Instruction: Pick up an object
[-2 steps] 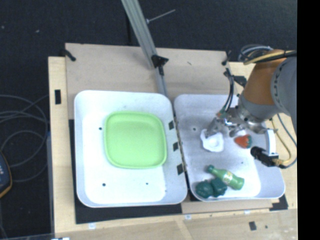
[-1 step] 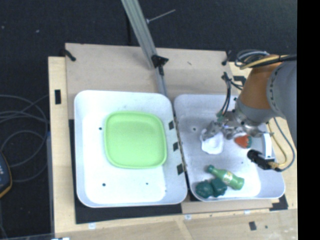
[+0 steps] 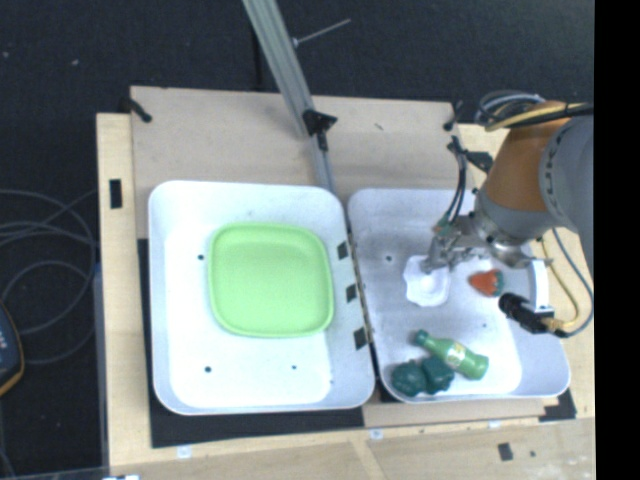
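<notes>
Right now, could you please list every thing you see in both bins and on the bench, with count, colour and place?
bins: 2, white, side by side on the bench
plate: 1, light green, square with rounded corners, middle of the left bin
white object: 1, white, small, centre of the right bin, under the hand
red object: 1, red-orange, small, right bin, right of the white object
bottle: 1, green with a yellow band, lying in the near part of the right bin
dark green object: 1, dark green, near edge of the right bin, beside the bottle
bench: 1, tan
arm: 1, grey with an orange band, over the right bin
hand: 1, at the white object
</notes>
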You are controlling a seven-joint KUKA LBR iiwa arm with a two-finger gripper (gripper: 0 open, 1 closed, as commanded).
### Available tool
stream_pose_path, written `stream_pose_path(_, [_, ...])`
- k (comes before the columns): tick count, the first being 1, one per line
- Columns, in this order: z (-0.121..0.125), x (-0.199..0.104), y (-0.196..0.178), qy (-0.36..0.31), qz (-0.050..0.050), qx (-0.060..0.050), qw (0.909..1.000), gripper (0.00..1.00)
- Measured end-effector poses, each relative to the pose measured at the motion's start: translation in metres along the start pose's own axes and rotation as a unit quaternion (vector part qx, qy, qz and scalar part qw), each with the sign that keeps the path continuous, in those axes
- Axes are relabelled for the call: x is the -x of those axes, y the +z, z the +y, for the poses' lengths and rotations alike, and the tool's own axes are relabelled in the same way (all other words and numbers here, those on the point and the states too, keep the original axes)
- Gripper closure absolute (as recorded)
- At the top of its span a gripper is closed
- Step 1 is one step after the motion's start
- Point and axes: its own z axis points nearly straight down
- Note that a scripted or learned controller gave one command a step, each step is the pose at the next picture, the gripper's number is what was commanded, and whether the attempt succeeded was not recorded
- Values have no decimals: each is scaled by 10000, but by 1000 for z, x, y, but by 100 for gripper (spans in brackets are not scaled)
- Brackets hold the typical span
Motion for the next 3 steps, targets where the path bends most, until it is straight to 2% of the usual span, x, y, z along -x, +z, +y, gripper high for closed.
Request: stream_pose_path(3, [2, -6, -164, -6, 0, -11, 10000, 100])
